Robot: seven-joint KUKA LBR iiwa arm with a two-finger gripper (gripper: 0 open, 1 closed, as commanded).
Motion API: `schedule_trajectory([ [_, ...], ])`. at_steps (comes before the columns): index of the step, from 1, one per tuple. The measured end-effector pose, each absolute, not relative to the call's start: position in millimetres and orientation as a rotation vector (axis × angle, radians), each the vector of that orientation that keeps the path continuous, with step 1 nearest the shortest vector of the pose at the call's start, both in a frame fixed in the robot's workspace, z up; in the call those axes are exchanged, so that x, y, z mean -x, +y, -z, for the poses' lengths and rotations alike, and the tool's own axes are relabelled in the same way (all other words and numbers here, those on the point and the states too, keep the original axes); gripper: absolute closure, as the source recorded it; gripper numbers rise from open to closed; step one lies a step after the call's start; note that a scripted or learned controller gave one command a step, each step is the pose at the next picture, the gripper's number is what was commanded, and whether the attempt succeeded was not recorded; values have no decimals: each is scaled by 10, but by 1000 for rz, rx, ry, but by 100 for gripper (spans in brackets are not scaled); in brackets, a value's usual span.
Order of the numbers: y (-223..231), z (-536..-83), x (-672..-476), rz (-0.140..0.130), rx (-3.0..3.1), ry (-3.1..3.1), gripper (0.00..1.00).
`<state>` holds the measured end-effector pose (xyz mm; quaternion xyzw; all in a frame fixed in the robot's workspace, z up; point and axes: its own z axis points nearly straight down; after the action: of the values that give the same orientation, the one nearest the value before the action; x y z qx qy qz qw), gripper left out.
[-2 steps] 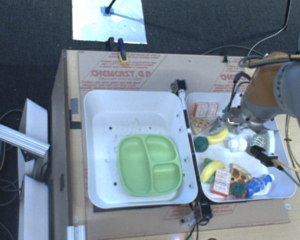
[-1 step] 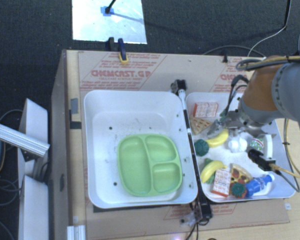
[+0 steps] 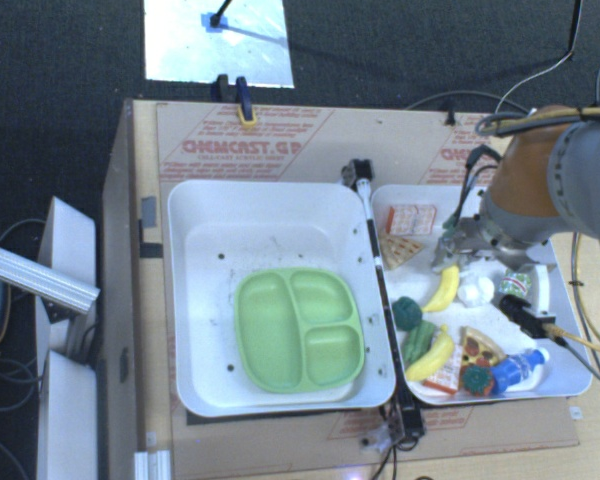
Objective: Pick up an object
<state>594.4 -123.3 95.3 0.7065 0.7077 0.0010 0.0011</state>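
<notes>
The claw (image 3: 450,253) is lowered into the right bin (image 3: 570,373); its state cannot be told; a banana (image 3: 442,290) lies just below, probably targeted; descent is needed next.

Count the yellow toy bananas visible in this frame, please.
2. One yellow toy banana lies mid-bin in the right white bin, just below the gripper; another sits nearer the front. The arm may hide more.

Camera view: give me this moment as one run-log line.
arm: over right bin | claw: low beside banana | held: nothing visible | left bin: green tray
</notes>
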Motion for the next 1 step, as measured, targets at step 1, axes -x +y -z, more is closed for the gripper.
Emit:
schedule_trajectory([
  [1, -684, -1860, -5936, -7, -2213, 2224, 100],
])
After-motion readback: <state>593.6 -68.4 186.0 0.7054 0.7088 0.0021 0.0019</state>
